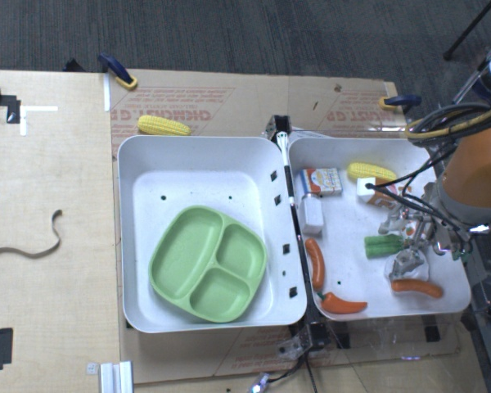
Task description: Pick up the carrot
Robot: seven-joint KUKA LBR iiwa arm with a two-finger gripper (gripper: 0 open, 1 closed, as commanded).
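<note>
Right white bin (344,219): jaws (409,260) hover just above carrot (417,286).

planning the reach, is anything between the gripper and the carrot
nothing visible. bare floor of the right bin separates the gripper from the carrot in the bin's near left corner; a red sausage lies close beside it.
</note>
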